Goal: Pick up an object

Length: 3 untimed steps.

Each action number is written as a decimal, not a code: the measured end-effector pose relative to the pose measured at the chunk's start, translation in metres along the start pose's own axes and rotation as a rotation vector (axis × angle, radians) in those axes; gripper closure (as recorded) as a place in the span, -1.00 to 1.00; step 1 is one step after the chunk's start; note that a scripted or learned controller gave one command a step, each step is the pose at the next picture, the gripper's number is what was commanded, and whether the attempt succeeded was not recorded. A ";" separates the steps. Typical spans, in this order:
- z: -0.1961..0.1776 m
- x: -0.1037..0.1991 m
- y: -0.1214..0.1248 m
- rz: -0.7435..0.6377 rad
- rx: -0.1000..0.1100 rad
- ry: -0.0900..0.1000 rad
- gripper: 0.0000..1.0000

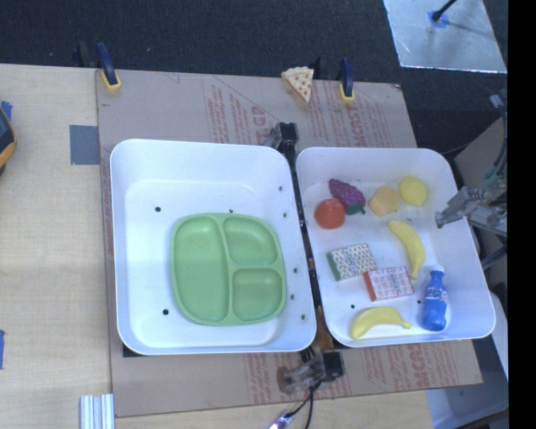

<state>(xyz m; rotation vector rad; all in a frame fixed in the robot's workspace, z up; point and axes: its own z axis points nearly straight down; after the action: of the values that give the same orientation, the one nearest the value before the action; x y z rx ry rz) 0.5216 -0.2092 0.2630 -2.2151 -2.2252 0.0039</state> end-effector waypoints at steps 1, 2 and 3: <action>0.172 0.022 0.051 -0.001 0.001 0.000 -1.00; 0.161 0.021 0.051 -0.004 0.001 -0.002 1.00; 0.171 0.080 0.018 -0.002 0.001 0.000 1.00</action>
<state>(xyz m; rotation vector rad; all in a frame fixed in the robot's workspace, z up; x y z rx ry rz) 0.5388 -0.1288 0.0917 -2.2127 -2.2264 0.0041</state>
